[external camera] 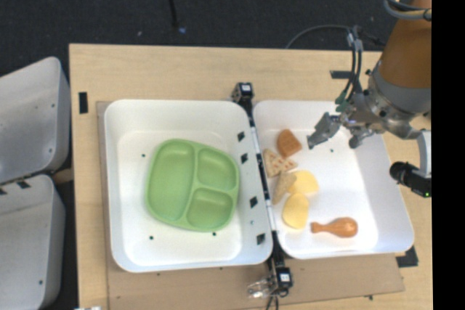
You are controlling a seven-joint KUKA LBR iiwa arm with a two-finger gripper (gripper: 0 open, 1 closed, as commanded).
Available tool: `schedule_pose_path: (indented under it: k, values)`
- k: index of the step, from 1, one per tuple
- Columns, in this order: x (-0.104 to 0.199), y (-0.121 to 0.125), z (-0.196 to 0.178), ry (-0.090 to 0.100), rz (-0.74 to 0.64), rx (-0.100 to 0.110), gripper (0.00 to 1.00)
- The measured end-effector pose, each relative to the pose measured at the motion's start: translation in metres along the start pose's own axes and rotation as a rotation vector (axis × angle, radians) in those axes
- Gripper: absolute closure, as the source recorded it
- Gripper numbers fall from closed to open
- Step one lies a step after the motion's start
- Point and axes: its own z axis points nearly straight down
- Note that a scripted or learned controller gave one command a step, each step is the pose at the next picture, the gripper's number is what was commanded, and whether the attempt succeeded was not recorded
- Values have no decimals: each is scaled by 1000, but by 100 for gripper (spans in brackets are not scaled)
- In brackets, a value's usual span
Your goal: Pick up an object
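Wooden bench [182,72] on dark floor, two white bins side by side. Left bin [123,243] holds a green divided plate [192,185]. Right bin [385,229] has food toys: brown bread piece [288,143] at 12 o'clock of the cluster, waffle-like pcs [278,163] w/ yellow pcs [296,210] below, drumstick [336,227] at 5 o'clock. Gripper [341,131] hangs over right bin's upper part, at 3 o'clock from the bread; jaws spread apart, nothing btwn them.
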Motion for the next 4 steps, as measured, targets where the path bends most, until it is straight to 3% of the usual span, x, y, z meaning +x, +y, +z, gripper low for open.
schedule_pose_path:
  k: [3,4]
  values:
    - [-12,-7,167,0,3,6,0]
    - [-12,-5,152,1,9,-1,100]
